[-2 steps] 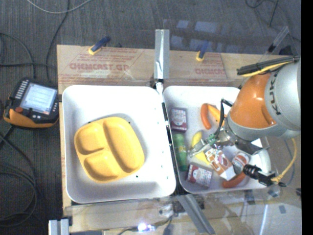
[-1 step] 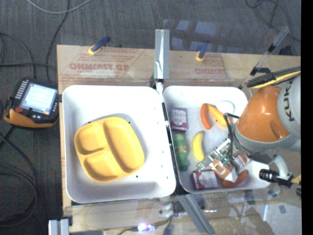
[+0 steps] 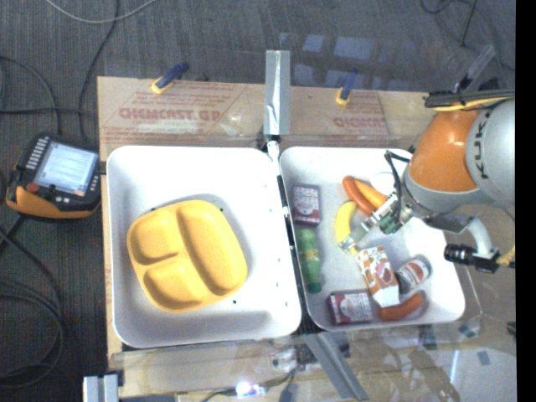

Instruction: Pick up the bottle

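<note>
In the camera view we see the gripper (image 3: 362,231) low in the right bin (image 3: 452,308), its tip over the banana (image 3: 344,221) with the carrot (image 3: 365,194) just behind it. We cannot tell how it is set; the tip is too small and cluttered to read, and nothing visibly sits in it.

The bottle (image 3: 309,259) lies flat to the gripper's left and slightly nearer the camera, along the bin's left wall, its long axis parallel to that wall. A dark packet (image 3: 306,204) lies just beyond its far end. Nearer the camera from the gripper lie a carton (image 3: 379,276), a can (image 3: 414,273), a sausage (image 3: 401,307) and another packet (image 3: 351,306).

We judge the bottle a small green plastic one: light, fairly stiff, smooth and round, so apt to roll or slip. We would grip it across the middle of the body, closing across its width. The wall close beside it may leave little room on that side.

The left bin (image 3: 126,308) holds a yellow tray (image 3: 188,253), well apart from the gripper.
</note>
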Available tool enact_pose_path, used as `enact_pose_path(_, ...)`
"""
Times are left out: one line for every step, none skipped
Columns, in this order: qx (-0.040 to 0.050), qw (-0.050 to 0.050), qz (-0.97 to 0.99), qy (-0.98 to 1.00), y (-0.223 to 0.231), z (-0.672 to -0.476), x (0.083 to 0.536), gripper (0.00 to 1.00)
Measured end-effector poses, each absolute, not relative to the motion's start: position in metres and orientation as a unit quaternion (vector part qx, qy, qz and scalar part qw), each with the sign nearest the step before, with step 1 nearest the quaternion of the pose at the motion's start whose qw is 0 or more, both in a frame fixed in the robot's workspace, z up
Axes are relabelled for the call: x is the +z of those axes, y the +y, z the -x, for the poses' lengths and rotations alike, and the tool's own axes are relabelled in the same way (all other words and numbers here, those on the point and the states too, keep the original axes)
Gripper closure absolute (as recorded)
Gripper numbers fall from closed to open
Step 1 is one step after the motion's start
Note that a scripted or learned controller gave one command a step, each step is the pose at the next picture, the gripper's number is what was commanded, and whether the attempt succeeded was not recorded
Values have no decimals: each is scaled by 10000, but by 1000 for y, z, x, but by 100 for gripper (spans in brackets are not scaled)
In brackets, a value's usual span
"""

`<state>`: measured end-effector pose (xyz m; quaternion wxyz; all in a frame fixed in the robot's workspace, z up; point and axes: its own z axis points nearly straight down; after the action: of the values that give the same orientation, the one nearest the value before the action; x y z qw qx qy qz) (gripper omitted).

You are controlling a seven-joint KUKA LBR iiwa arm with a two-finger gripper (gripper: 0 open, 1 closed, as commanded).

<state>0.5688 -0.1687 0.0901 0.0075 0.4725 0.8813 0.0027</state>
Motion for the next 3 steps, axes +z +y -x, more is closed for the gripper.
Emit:
enact_pose_path(7, 89, -4236, 9058, -145, -517, 91, 0)
enact_pose_path(7, 117, -3062, 9519, -108, -491, 91, 0)
enact_pose_path(18, 75, -2709, 9626, -111, -617, 90, 0)
